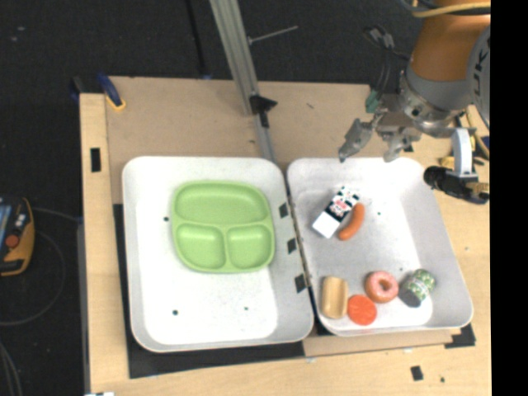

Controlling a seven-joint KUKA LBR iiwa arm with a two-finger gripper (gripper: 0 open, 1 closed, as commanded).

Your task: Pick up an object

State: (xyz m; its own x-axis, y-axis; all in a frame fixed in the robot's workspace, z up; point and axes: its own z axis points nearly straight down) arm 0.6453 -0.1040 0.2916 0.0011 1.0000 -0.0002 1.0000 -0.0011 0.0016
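My gripper (373, 150) hangs above the far edge of the right bin (429, 221), open, with nothing between its fingers. Below it in that bin lie a white carton with black spots (333, 210) and an orange-red sausage (352, 221), touching each other. Along the bin's near edge sit a tan bread roll (333, 297), an orange-red round piece (361, 310), a pink donut (381, 285) and a green-grey lump (418, 287). The gripper touches none of them.
The left bin (148, 304) holds a green divided plate (223, 225). A slanted metal post (239, 56) rises behind the seam between the bins. Bare floor shows in the middle of the right bin.
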